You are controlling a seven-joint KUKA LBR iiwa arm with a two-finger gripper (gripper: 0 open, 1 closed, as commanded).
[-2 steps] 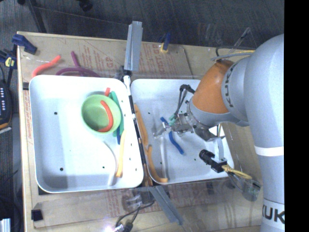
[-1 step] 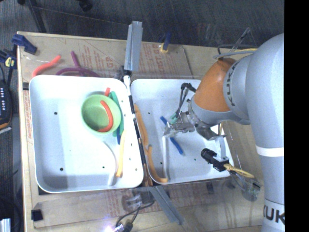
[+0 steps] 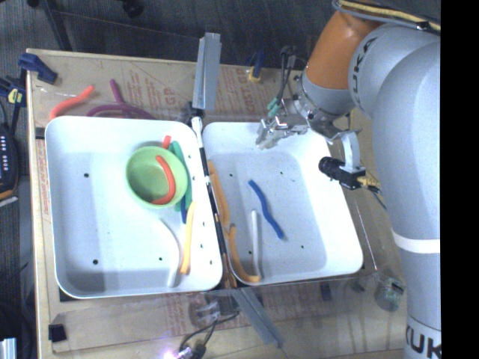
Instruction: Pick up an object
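We take the right bin (image 3: 340, 249) as our landmark. Our gripper (image 3: 271, 134) hangs over that bin's far rim, near its far left corner, and nothing sits between the fingers, so we hold nothing; how wide they stand we cannot tell at this size.

Inside the right bin, the blue strip (image 3: 266, 209) lies near the middle, slanting toward the near right. A pale grey stick (image 3: 254, 244) lies just left of it toward the near wall, and an orange-brown curved piece (image 3: 233, 251) hugs the bin's left wall. Left of the right bin, the other bin (image 3: 75, 268) carries a green bowl (image 3: 153, 174) with more strips around it.

We judge the blue strip the best target: it lies alone on bare floor, apart from the walls. To do this well, we should come straight down over its middle, turn the fingers across its narrow width, reach close to the floor, and close fully before lifting.
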